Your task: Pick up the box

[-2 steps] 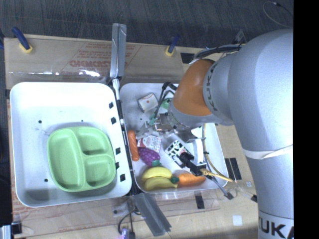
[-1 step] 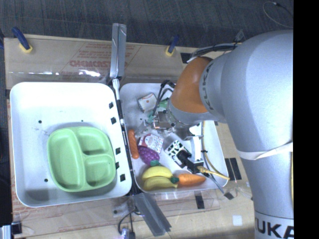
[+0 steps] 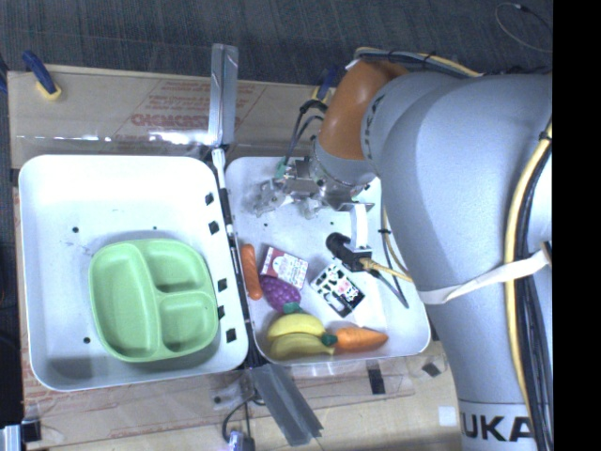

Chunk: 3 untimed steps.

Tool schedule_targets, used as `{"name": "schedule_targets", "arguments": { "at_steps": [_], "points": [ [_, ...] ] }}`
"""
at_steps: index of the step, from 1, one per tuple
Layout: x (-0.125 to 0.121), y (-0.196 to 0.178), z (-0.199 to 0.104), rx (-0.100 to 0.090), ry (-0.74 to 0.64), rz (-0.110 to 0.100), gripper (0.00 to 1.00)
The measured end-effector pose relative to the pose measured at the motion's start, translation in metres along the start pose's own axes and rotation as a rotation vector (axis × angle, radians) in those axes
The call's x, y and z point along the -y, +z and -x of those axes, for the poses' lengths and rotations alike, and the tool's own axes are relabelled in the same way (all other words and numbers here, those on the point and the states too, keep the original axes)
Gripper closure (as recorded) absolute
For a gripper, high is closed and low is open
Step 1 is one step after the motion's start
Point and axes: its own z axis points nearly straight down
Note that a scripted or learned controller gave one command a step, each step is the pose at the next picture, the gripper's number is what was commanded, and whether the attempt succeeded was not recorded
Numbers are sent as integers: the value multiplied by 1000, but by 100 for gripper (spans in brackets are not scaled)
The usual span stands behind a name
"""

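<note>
**Entry 1. Gripper (image 3: pixel 289 198).** You had it at the far end of the right bin (image 3: pixel 252 225). Its fingers (image 3: pixel 267 197) were spread apart with nothing between them. The grey arm (image 3: pixel 451 177) with its orange band (image 3: pixel 352 111) rose behind it.

**Entry 2. Box (image 3: pixel 284 266).** Small, dark pink, with a pale label whose print was too small to read. It lay flat on the bin floor, nearer the camera than the fingers and apart from them.

**Entry 3. Black-and-white patterned packet (image 3: pixel 338 289).** It lay nearer the camera than the fingers and to their right, just beside the box. No words could be made out on it.

**Entry 4. Remaining contents of the right bin.**
- A thin carrot (image 3: pixel 251 271) lay left of the box, along the bin's left wall.
- A purple toy fruit (image 3: pixel 279 292) touched the box's near edge.
- A banana (image 3: pixel 296 332) and a second carrot (image 3: pixel 359 338) lay against the near wall, farthest from the fingers.

**Entry 5. Writing.** You could read the white letters "UKA" on the arm's base (image 3: pixel 493 427). The red print on the cardboard sheet (image 3: pixel 169 101) was too faint to read.

**Entry 6. Left bin (image 3: pixel 56 205).** It held a green sectioned tray (image 3: pixel 155 299), well to the left of the fingers.

**Entry 7. Surface and room.** Both bins sat on the cardboard sheet. A metal strip (image 3: pixel 223 78) stood between the bins, beyond the fingers. A blue clamp (image 3: pixel 42 75) gripped the sheet's far left corner. Dark textured flooring (image 3: pixel 188 7) lay beyond the sheet.
</note>
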Motion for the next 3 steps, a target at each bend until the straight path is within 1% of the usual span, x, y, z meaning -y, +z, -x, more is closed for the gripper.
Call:
{"name": "schedule_targets", "arguments": {
  "at_steps": [1, 2, 3],
  "points": [
    [39, -26, 37, 0, 86, -2, 0],
    [93, 0, -9, -1, -85, 1, 0],
    [89, -15, -6, 4, -87, 12, 100]
  ]
}}
